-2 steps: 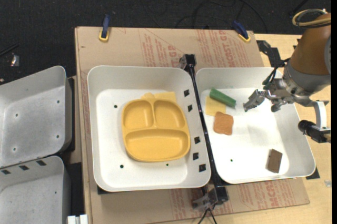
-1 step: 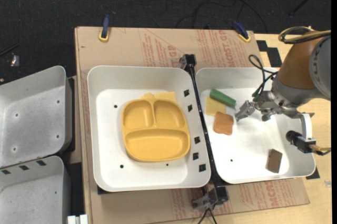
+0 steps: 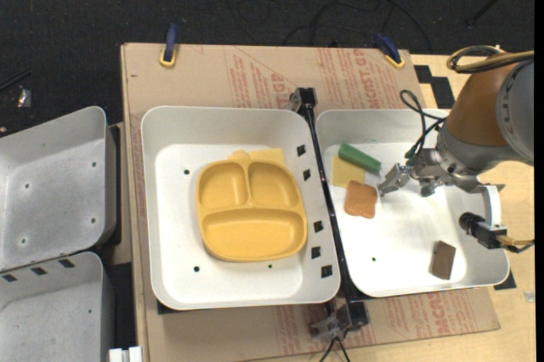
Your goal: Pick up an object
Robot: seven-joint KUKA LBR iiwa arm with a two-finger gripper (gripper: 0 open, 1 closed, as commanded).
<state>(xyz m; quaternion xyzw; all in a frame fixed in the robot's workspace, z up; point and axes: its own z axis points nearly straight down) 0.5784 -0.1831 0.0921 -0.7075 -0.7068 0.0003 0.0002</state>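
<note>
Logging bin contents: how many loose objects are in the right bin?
4: green block and yellow sponge at its upper left, orange piece below them, brown block lower right. The arm may hide more.

1. A cardboard sheet (image 3: 255, 67) lies under both white bins, printed with red lettering.
2. Two clamps grip its far edge: one at eleven o'clock (image 3: 168, 54), another at one o'clock (image 3: 389, 51) (both blue with yellow).
3. Grey metal trays (image 3: 51, 173) sit at nine o'clock, on dark carpet (image 3: 68, 12).
4. Black cables (image 3: 357, 3) trail across the floor at twelve o'clock.
</note>
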